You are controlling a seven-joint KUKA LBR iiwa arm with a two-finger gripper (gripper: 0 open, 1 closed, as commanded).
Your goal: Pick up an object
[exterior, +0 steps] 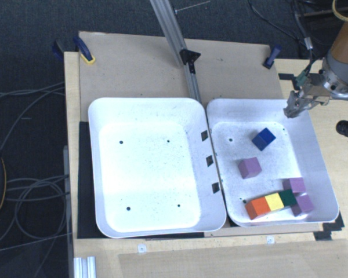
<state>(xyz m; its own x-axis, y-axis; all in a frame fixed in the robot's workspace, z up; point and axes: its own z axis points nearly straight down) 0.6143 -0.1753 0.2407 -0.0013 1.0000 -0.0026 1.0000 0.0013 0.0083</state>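
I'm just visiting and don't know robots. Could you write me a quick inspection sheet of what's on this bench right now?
Surface: tan bench bearing a left bin and a right bin, side by side.
Job's things: in the right bin, blue cube, purple cube, a multicoloured block row, two purple blocks.
Clutter: blue clamps on the bench's far edge.
End effector: above the right bin's far rim, holding nothing.
Cables: black cables on the floor at left.
Surroundings: dark carpet, metal pole.

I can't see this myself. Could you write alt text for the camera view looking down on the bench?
A robot gripper hangs over the far right edge of the right bin, which holds a blue cube, a purple cube and a cluster of orange, yellow, green and purple blocks near its front. The left bin sits beside it on a tan bench.
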